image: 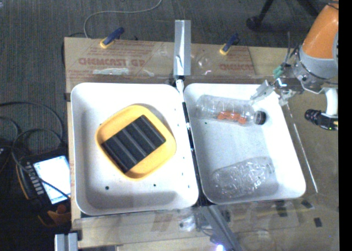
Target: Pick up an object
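From the camera view, the table carries two white bins side by side: the left bin [82,178] holds a yellow tray-like object with a black ribbed insert [136,141] lying near its middle, and the right bin [294,162] holds a clear plastic bottle [228,111] with an orange label, lying on its side along the bin's far edge with its dark cap end turned toward the far right corner. Toward the right bin's near edge lies a crumpled clear plastic wrap or bag [243,174], well apart from the bottle. The arm, grey with its orange band, sits at the table's far right corner, and the gripper [270,91] hangs over the right bin's far right corner, just beside the bottle's cap end but, as far as can be seen, not touching it. The jaws look slightly apart with nothing between them, though they are small and thin here. In my judgement the step in hand is the approach: nothing has been lifted yet, and the bottle is the likeliest target. The next move calls for lowering over the bottle's body, with the jaws straddling its width, since a round clear bottle could roll or slip against the bin wall.
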Tool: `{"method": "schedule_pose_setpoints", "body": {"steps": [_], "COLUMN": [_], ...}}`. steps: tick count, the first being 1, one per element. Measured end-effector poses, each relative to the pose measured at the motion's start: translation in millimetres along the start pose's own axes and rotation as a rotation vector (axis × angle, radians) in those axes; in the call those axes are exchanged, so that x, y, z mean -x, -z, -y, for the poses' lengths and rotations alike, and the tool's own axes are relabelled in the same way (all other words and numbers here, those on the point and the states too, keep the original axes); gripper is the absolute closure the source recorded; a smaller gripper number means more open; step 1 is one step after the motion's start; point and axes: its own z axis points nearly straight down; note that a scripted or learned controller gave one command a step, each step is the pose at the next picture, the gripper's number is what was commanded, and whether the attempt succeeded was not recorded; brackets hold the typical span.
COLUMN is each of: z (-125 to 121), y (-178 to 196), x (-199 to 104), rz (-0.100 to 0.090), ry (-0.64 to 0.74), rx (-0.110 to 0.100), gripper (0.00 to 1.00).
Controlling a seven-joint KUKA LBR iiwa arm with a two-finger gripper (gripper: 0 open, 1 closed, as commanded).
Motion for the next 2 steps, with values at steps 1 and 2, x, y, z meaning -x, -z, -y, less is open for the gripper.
{"method": "schedule_pose_setpoints", "body": {"steps": [1, 2], "z": [-7, 59], "y": [-83, -112], "x": [-35, -83], "rz": [0.001, 0.006], "ry": [0.06, 0.077], "rx": [0.002, 0.015], "gripper": [0.0, 0.0]}}
